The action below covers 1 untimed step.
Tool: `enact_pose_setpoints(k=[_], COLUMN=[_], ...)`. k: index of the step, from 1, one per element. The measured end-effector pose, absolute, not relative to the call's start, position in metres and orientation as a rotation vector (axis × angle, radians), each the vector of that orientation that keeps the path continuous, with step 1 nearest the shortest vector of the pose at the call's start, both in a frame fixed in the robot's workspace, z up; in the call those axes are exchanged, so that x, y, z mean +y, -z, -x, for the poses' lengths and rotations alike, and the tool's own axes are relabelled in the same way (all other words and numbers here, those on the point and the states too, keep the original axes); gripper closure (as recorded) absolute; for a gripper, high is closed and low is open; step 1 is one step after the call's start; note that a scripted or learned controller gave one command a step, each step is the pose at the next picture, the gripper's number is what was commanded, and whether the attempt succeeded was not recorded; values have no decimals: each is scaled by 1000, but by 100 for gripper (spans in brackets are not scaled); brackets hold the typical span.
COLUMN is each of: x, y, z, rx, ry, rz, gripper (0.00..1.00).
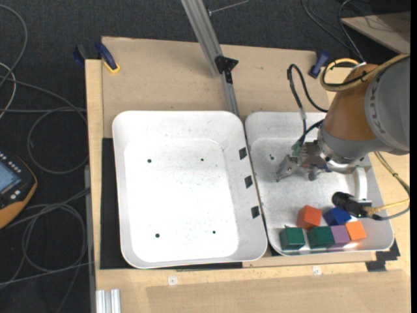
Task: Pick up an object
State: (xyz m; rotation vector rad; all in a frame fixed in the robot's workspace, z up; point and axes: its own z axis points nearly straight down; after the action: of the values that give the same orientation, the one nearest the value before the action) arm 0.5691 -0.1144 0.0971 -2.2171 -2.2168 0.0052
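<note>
Over the right bin (pixel 260 126) you've got the gripper (pixel 294 167) low above the floor, roughly mid-bin, arm (pixel 365 109) coming in from the right with the orange band just above the wrist. Fingers are too small and dark against the wrist hardware to read: you can't tell how far they're spread, and you can see nothing between them.

Your candidate objects all sit in the near right corner of that same bin, well apart from the gripper, toward the front edge and to its right:
- orange-red block (pixel 310 216), nearest the gripper, standing alone just behind the row
- dark green block (pixel 292 238), left end of the front row
- second green block (pixel 320 237), touching it on the right
- purple block (pixel 340 235), next along
- orange block (pixel 356 229), right end, brightly lit
- blue block (pixel 337 216), just behind the purple one, partly covered by a black part (pixel 348 205) hanging off the arm

Bin floor under the gripper is bare white with dark speckles. Left bin (pixel 176 188) lies alongside, touching the right one along the middle divider
</note>
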Motion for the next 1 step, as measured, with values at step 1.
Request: enact_pose_setpoints(k=[1], x=[-114], y=[-111], z=[-571], rx=[-2221], ry=[3], rz=[2220], gripper=[100])
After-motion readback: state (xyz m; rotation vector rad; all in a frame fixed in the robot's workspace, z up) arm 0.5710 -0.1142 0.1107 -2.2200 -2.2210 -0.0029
